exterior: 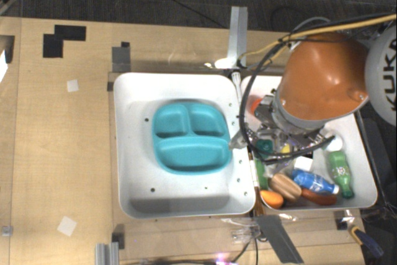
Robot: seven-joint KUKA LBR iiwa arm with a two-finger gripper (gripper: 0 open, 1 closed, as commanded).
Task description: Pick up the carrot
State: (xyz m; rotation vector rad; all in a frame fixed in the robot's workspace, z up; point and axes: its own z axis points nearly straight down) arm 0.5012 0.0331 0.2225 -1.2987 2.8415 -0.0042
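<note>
Left bin [133, 152] holds teal divided plate [189, 135]. Right bin [363, 186] holds blue bottle [315, 182], green bottle [340, 172], bread roll [286, 185]. Carrot [272, 198], orange, rounded, at near-left corner. Gripper [273, 141] state: cannot tell.

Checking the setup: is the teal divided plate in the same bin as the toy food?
No, the teal plate lies in the left bin; the green bottle sits in the right one.
</note>
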